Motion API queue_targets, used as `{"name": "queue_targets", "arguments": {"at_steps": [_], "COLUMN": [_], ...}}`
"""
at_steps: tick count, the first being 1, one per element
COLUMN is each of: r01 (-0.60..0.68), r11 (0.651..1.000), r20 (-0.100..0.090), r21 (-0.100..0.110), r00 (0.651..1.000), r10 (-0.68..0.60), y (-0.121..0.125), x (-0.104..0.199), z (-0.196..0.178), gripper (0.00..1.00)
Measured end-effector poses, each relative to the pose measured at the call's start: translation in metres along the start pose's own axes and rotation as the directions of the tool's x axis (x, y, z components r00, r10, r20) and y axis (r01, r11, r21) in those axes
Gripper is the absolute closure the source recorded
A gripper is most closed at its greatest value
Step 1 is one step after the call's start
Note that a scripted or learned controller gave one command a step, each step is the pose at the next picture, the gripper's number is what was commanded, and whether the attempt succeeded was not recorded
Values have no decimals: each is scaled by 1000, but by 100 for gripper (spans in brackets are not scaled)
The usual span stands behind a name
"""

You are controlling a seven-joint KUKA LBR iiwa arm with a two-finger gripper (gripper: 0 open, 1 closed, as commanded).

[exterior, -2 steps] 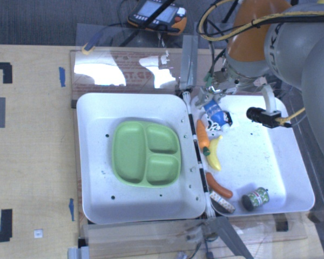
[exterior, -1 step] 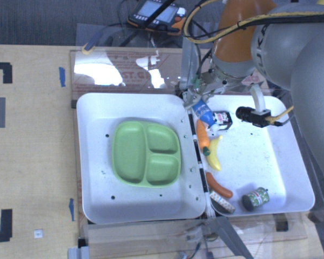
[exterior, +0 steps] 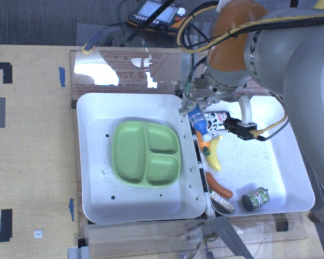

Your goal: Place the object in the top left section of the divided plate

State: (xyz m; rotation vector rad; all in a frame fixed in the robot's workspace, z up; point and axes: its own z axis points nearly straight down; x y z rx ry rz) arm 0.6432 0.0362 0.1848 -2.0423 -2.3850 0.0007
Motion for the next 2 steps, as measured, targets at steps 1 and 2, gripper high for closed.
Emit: {"name": "queue_targets", "arguments": {"at_steps": [1, 2], "r01": [58, -277], "r11": [998, 961], "r20": [2, 0], "r21": [-3, -4], "r00": [998, 961], "r10": [-58, 277], "y": [-13, 17], "x": [-53, 65], "z": [-166, -143], "gripper": [100, 100]}}
